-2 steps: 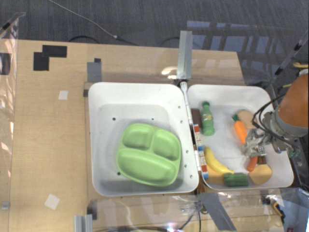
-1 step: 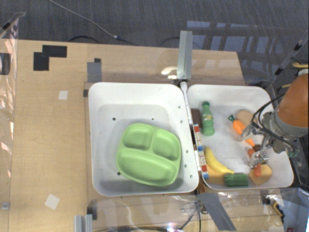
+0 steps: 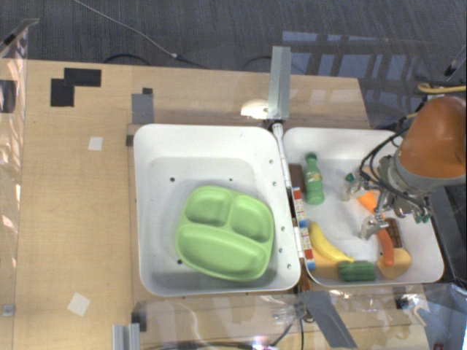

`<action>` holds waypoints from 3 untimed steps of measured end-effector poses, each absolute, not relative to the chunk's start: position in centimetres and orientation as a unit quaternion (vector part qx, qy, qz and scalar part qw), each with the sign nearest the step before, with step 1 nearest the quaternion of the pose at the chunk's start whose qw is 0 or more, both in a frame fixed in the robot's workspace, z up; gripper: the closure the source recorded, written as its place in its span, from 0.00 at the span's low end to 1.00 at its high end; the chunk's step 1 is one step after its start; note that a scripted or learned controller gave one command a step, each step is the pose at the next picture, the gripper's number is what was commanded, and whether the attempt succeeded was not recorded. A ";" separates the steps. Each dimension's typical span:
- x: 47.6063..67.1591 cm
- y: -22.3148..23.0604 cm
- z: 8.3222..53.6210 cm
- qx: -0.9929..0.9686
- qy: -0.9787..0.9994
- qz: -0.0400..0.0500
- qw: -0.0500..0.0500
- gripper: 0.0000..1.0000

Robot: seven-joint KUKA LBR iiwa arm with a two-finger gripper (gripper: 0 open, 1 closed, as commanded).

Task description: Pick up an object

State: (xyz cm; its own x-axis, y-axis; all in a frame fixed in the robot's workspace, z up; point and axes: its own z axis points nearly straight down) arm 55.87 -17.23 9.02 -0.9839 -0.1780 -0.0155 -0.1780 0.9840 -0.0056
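In the right bin (image 3: 430, 265):
Hot dog (image 3: 390, 251): reddish sausage, tan bun
Gripper (image 3: 373, 223): right above it, grip state impossible to tell

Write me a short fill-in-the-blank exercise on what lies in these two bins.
1. The green divided plate lies in the ____ bin.
2. The yellow banana lies in the ____ bin.
3. The bottle near the bins' shared wall is ____ in colour.
4. The gripper hangs over the ____ bin.

Missing words: left; right; green; right
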 end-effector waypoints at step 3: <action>62.1 -14.4 9.9 -0.037 0.999 0.000 0.006 1.00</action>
